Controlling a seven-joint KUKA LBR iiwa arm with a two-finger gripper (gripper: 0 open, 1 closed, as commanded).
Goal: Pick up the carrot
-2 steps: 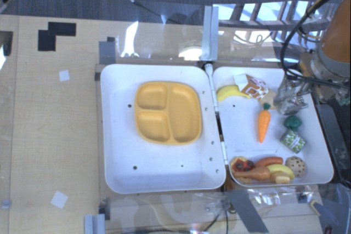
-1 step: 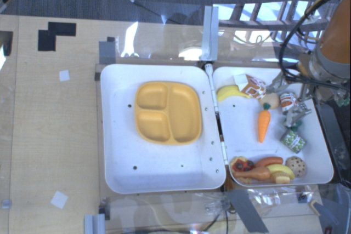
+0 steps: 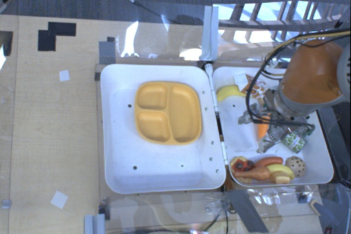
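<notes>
- On the wooden bench (image 3: pixel 49 134), two shallow white bins sit side by side: the left bin (image 3: pixel 126 172) and the right bin (image 3: pixel 323 167).
- Over the right bin hangs the grey arm (image 3: pixel 312 76) with its orange band, reaching in from the right.
- Inside the left bin lies a yellow divided plate (image 3: pixel 167 112) with three compartments, nothing in them.
- Low over the middle of the right bin is the gripper (image 3: pixel 267 131); whether it is grasping anything cannot be told from this slant.
- Right at the gripper, an orange piece, seemingly the carrot (image 3: pixel 262 130), shows, partly hidden by the metal.
- Along the near edge lie a small heap of toy food (image 3: pixel 262 168) and a speckled ball (image 3: pixel 295 164).
- Near the far left corner rests a yellow item (image 3: pixel 230 92).
- Beside the gripper lies a green packet (image 3: pixel 293 141); its print is too small to read.
</notes>
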